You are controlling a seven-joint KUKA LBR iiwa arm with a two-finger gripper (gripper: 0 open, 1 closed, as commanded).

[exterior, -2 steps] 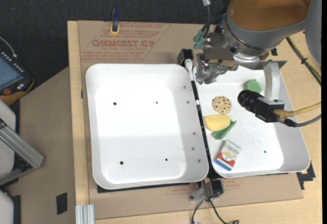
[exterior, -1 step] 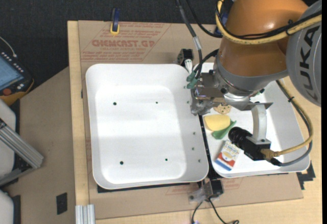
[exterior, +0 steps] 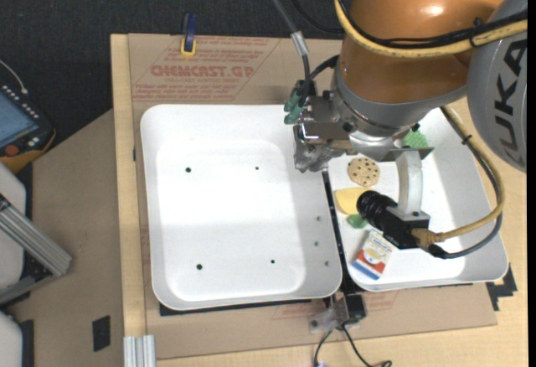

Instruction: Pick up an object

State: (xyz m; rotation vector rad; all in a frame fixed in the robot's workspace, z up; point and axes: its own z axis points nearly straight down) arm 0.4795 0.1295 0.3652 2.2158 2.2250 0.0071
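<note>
The gripper (exterior: 308,157) is being hung over the right bin's (exterior: 477,261) left rim; its opening cannot be told. It should be centred over the cookie (exterior: 363,170) before descending.

1. Red lettering reading "CHEMCAST G.P" is printed on the brown cardboard sheet (exterior: 226,64) lying under the bins, along its far edge; smaller red lines below it cannot be made out.
2. Large dark letters "UK" are seen on the grey arm casing (exterior: 512,97) at the right edge of the view, cut off by the frame.
3. A small red, white and blue packet (exterior: 374,256) in the right-hand bin carries printing, but it is too small to be read.
</note>
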